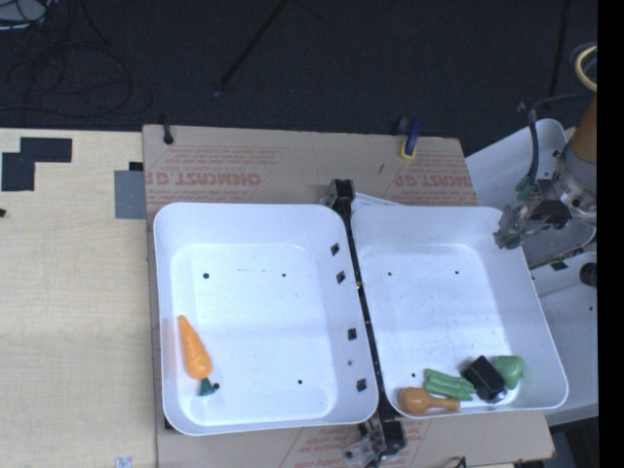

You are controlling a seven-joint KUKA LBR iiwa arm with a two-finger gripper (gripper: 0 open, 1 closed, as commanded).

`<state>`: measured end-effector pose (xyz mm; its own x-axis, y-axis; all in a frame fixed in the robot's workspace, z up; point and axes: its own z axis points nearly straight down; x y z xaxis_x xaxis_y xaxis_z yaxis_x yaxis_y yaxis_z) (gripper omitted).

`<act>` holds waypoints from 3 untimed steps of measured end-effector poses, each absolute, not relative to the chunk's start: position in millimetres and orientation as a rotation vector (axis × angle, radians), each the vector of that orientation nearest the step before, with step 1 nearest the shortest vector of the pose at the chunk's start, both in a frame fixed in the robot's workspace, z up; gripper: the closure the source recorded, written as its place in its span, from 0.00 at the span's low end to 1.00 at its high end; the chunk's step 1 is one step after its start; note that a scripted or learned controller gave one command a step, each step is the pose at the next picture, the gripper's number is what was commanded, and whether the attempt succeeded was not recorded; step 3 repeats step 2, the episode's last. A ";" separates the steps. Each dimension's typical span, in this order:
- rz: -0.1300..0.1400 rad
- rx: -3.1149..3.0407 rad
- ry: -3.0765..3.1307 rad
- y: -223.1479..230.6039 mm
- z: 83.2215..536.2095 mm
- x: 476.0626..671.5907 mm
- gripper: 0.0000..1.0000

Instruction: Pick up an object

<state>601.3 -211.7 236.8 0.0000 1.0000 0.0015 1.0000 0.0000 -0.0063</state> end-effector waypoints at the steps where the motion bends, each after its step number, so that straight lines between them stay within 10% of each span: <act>1: 0.005 -2.211 -2.223 -210.7 151.3 640.4 1.00; 2: -0.004 -2.223 -2.225 -196.2 248.9 630.8 1.00; 3: -0.004 -2.223 -2.225 -196.2 248.9 630.8 1.00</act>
